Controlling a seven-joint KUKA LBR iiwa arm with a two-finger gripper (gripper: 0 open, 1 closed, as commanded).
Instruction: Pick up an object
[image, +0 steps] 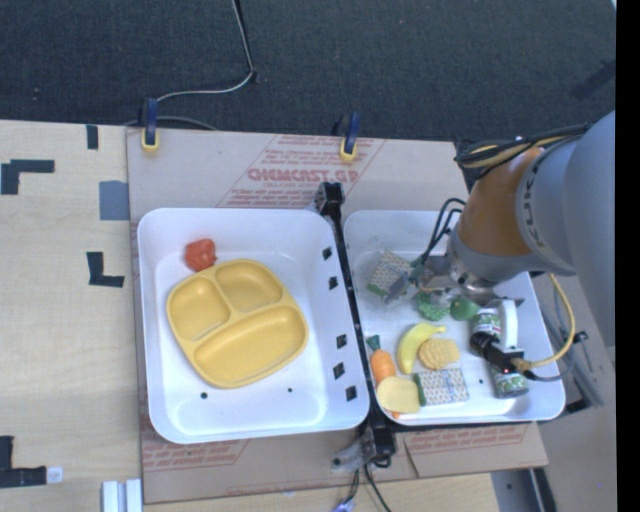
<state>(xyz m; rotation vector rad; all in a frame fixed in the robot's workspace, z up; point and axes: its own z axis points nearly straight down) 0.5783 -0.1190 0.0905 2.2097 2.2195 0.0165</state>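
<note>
— What lies nearest the gripper?
— A green piece, in the middle of the right bin. The gripper hangs right over it, low in the bin. A second green piece lies just beside the first, toward the bin's right edge.
— Is anything held?
— Nothing shows in its grasp. I cannot tell whether the claw is wide or narrow; the wrist covers it.
— And around those?
— A grey-green packet lies toward the bin's left edge, touching or nearly touching the gripper. Toward the near edge lies a banana with a round cracker against it, and a checked packet sits just below the cracker. A carrot lies along the left edge, and a yellow lump sits at the near left corner. A small can stands toward the right edge.
— The other bin?
— The left bin bears a yellow plate with three compartments, set near its middle. A red lump lies toward the far left corner, just beside the plate's rim and outside it.
</note>
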